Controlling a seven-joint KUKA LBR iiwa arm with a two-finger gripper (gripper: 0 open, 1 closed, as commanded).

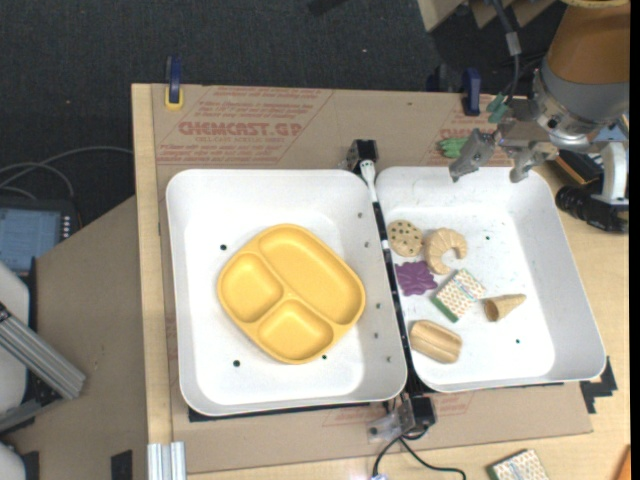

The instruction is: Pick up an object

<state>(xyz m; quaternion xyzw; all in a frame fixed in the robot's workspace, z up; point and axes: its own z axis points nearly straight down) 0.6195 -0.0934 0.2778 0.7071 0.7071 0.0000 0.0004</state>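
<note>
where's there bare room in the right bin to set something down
Free: the right bin floor between the cone and its right wall, and the far strip above the croissant. Crowded: the left side, around the cookie, purple piece and bread roll.

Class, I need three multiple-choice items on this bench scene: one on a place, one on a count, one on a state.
1. Where does the yellow three-compartment plastic tray lie?
A. left white bin
B. right white bin
C. bare bench

2. How many small items lie in the right white bin?
A. two
B. four
C. six

3. How do the jaws of the gripper stand?
A. open, holding nothing
B. shut on the round brown cookie
C. shut on the tray

Key: 1 A, the tray rests inside the left white bin. 2 C, six pieces sit there. 3 A, the jaws stand apart above the bin's far edge.
</note>
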